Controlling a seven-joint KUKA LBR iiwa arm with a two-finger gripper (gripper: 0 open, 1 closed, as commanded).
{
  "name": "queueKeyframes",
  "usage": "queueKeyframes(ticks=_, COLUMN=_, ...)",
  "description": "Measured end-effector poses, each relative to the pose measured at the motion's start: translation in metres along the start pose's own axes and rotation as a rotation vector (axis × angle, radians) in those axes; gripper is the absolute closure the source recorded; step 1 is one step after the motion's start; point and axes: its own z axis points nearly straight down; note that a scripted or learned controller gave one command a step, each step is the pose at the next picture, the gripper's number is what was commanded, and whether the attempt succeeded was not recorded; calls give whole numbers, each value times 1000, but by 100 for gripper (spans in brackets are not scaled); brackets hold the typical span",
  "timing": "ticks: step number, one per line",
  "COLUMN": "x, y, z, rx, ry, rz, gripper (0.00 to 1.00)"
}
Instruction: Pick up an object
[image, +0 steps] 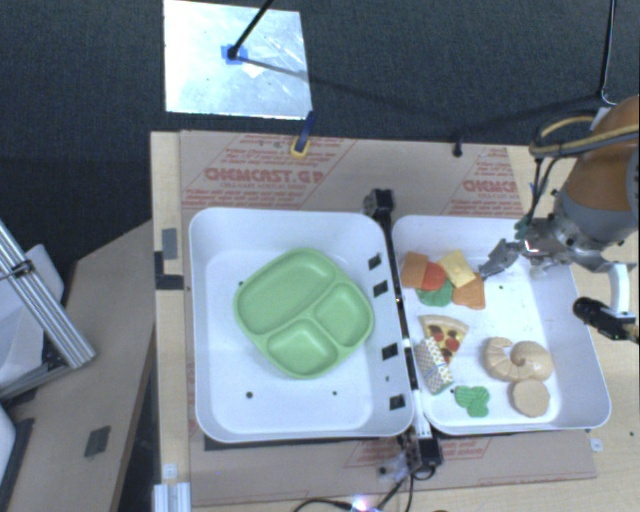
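Gripper (497, 262) just beside orange piece (469, 293).

Arm (600, 185) cut off by the right picture edge; only wrist and orange band in frame. Gripper (497, 262) small and dark, finger spacing too fine to resolve. Green toy piece (436, 296) largely covered by the orange pieces (428, 274) stacked over it. Patterned item (433, 365) beside the pizza slice (445, 333) too small to identify. Metal frame (35, 305) clipped at the left edge.
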Motion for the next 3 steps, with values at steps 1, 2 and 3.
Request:
queueKeyframes(ticks=1, x=-3, y=8, z=58, rx=1, ry=0, rz=0, gripper=0)
queueKeyframes(ticks=2, x=-3, y=9, z=75, rx=-3, ry=-1, rz=-1, gripper=0)
queueKeyframes(ticks=3, x=-3, y=11, z=61, rx=-10, ry=-1, rz=-1, gripper=100)
